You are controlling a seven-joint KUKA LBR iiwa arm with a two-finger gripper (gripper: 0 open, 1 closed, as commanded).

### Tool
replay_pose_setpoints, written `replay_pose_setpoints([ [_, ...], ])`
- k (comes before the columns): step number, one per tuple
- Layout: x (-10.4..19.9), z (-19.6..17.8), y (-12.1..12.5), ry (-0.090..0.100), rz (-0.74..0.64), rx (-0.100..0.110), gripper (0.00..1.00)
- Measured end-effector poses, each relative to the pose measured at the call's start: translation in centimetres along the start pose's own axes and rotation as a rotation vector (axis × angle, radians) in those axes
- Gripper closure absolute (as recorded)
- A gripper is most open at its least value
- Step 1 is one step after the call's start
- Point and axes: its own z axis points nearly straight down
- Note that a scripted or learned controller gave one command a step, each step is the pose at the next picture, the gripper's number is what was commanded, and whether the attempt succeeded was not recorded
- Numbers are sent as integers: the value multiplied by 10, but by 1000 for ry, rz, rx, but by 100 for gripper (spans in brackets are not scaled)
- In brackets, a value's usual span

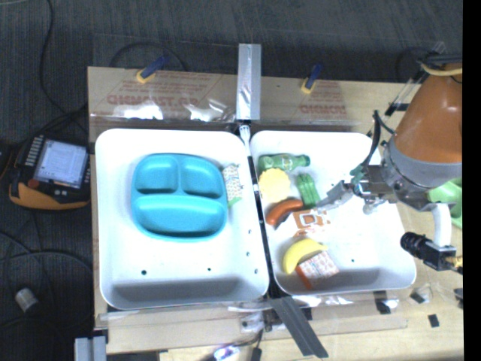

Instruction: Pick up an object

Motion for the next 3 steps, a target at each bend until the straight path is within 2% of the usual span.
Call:
replay_pose_setpoints([
  [1,10,41,61,0,65,1,0],
  [2,-25,84,105,-2,68,1,0],
  [3,-25,155,127,-6,-59,-11,0],
])
